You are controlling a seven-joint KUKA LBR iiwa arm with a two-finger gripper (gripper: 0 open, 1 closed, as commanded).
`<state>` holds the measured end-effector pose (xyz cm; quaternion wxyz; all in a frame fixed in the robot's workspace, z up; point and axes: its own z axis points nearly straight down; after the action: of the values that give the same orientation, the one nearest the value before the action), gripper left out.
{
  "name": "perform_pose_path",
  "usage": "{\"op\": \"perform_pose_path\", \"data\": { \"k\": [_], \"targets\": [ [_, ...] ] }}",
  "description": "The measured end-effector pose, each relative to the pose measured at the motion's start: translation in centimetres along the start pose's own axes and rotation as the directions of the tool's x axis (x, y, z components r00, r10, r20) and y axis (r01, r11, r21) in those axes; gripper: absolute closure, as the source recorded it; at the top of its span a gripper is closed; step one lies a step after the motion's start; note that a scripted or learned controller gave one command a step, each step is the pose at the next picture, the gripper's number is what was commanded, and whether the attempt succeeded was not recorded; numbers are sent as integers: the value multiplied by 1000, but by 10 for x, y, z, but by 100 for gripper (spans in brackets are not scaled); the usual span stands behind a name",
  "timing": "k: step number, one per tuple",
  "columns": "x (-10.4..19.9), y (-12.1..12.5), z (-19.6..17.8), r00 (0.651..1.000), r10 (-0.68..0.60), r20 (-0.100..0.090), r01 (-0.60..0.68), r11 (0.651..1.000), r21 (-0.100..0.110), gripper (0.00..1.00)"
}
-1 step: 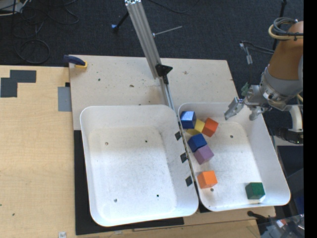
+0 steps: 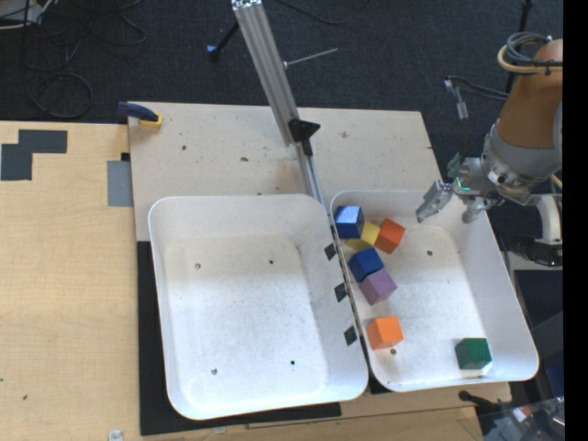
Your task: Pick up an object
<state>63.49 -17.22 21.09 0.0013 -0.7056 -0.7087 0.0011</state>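
Blocks for picking all lie in the right bin (image 2: 514,320), none in the grip. Largest in view, the left bin (image 2: 239,301) sits beside the right bin, their inner rims touching. The grey arm (image 2: 528,108) with its orange band reaches in from the right, and its gripper (image 2: 452,202) hovers over the right bin's upper rim, fingers spread apart with nothing between them. Against the right bin's left wall a cluster gathers: a blue cube (image 2: 347,220), a yellow block (image 2: 369,234), an orange cube (image 2: 390,235), a dark blue cube (image 2: 366,263) and a purple cube (image 2: 378,286). Lower down sits another orange cube (image 2: 385,332). A green cube (image 2: 473,353) rests near the bottom right corner, well apart.
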Motion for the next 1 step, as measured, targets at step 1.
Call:
{"op": "perform_pose_path", "data": {
  "k": [1],
  "targets": [
    [-8,1,48,1000,5,0,-5,1000,3,0]
  ]
}}
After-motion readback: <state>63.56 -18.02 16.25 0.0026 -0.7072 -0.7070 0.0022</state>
